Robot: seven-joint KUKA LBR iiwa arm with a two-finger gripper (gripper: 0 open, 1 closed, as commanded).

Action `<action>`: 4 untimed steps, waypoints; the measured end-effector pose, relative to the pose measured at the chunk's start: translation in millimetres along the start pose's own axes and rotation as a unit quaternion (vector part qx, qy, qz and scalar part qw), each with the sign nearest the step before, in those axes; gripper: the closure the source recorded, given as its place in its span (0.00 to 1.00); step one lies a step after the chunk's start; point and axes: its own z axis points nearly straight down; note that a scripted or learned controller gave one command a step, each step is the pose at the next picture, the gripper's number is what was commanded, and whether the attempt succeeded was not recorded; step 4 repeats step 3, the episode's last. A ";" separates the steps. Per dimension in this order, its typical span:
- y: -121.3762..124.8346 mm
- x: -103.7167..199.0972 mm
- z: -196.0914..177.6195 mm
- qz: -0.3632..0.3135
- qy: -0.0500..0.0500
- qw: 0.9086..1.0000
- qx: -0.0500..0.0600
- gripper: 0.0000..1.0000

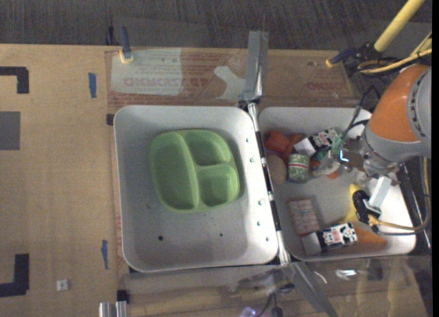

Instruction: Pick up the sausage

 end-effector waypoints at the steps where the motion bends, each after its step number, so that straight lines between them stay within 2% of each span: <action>1: 41.9 71.0 0.6 0.085 0.000 0.996 0.001 0.00; 2: 42.5 72.0 -8.9 0.082 -0.001 0.997 0.002 1.00; 3: 43.7 132.4 -177.7 0.084 -0.002 0.996 0.003 1.00; 4: 43.7 132.4 -177.7 0.084 -0.002 0.996 0.003 1.00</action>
